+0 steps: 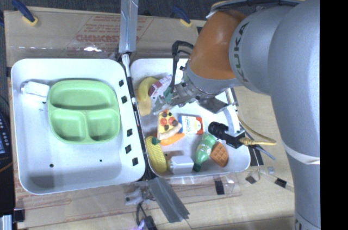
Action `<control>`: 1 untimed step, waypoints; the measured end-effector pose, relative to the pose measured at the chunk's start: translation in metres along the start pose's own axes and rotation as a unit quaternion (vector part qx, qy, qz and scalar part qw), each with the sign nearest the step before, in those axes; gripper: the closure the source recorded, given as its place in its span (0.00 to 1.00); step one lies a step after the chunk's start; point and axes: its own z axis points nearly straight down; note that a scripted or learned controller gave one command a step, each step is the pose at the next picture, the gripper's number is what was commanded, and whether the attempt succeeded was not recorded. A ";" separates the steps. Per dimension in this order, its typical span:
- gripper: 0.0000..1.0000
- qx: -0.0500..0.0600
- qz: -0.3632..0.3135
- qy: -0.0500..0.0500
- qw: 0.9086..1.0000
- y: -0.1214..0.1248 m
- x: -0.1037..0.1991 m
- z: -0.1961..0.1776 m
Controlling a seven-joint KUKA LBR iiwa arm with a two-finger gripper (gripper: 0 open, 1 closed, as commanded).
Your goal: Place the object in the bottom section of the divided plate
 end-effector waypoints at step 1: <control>0.00 0.000 0.000 0.000 1.000 0.000 0.000 0.000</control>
